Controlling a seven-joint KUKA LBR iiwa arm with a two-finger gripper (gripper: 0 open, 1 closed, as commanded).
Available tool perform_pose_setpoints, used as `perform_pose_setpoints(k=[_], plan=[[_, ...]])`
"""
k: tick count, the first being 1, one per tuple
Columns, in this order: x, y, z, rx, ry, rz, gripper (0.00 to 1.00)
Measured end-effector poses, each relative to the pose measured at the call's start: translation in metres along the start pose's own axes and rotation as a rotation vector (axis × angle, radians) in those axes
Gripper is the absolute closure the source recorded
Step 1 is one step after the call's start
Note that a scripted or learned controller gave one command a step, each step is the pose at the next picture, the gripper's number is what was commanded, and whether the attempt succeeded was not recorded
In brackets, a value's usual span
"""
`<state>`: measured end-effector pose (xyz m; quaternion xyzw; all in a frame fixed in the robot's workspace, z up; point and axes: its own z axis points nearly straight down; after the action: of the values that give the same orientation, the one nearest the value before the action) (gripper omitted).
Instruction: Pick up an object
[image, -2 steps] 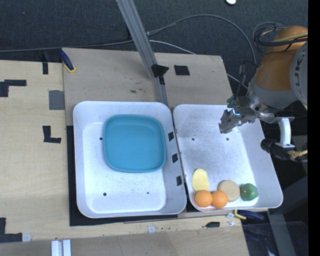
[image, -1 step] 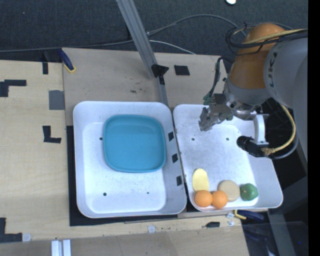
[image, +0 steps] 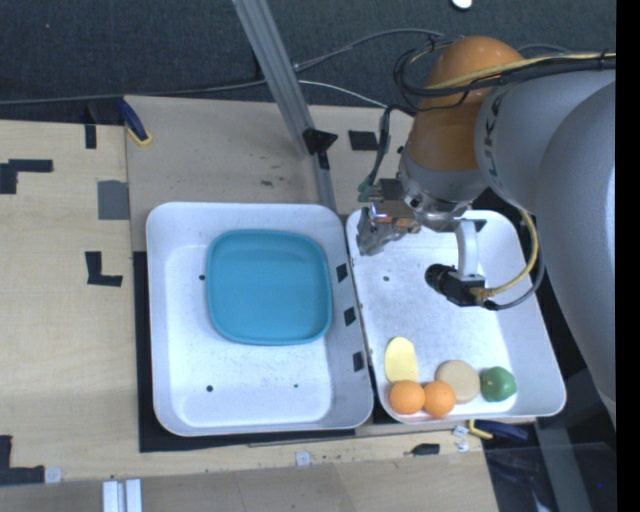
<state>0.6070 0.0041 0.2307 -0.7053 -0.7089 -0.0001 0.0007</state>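
Observation:
A blue plate lies in the left bin. Along the near edge of the right bin sit a pale yellow piece, two orange balls, a beige round piece and a green ball. My gripper hangs over the right bin's far left corner, well away from those objects. I see nothing between its fingers.
A slanted metal bar runs from the top down to the gap between the bins. Cables loop around the wrist, and a black fitting hangs over the right bin. Wooden bench surface surrounds the bins.

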Motion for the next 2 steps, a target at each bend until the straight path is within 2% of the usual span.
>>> perform_pose_setpoints(k=[1,2], plan=[[0.045,0.010,0.007,0.000,-0.001,0.001,1.00],[0.086,0.034,0.004,0.000,-0.001,0.002,1.00]])
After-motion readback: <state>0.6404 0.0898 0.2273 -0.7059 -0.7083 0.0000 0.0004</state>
